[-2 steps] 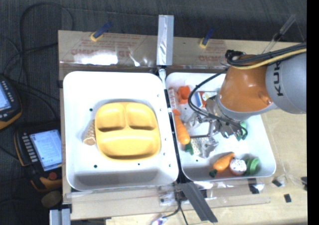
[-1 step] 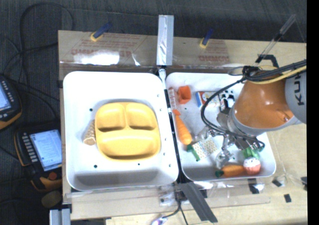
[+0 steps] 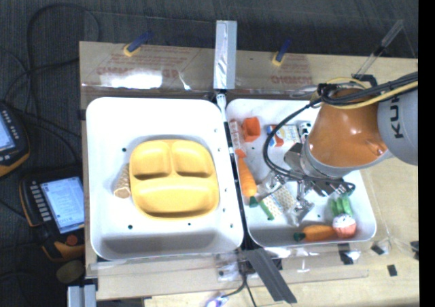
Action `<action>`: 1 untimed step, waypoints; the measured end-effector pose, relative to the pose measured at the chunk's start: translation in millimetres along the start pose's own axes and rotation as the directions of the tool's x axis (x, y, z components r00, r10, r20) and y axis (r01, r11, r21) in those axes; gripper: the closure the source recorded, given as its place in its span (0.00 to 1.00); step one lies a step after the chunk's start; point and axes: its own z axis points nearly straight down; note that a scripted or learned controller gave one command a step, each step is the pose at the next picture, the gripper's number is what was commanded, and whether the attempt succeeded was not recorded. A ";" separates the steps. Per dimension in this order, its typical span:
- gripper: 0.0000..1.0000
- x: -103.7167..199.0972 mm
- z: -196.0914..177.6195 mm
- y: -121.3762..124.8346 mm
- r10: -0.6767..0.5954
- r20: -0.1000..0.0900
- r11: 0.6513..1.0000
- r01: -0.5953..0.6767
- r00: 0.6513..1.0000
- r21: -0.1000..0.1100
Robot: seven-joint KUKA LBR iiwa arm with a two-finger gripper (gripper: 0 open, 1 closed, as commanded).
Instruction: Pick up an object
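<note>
**Trainee:** What sits in the left bin (image 3: 98,163)?

**Operator:** A yellow divided tray (image 3: 174,176) lies in its middle, flat, compartments up. A waffle cone (image 3: 122,181) rests against the tray's left edge. I judge both to be poor targets; the tray is wide and flat, with little for two fingers to close on.

**Trainee:** And the right bin (image 3: 363,227)?

**Operator:** That one carries the clutter. An orange block (image 3: 251,125) lies near its back-left corner. A carrot (image 3: 247,178) runs along the left wall, probably rolled there, since the wall stops it. Toward the front edge lie a second carrot (image 3: 318,232) and, touching its right end, a strawberry (image 3: 344,226), near the front-right corner.

**Trainee:** Where is the tool?

**Operator:** The gripper (image 3: 298,209) hangs over the bin's middle, under the orange band (image 3: 343,137), pointing down into the pile just behind the second carrot. I see metal parts and pale, speckled items tangled there, so I cannot tell its state, nor whether anything is caught.

**Trainee:** Why work there?

**Operator:** My reading: the small pieces crowd that spot, so any descent is likely to meet something graspable.
</note>
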 end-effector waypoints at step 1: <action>0.00 -17.3 2.0 -90.7 -0.167 0.005 0.986 0.167 0.986 -0.002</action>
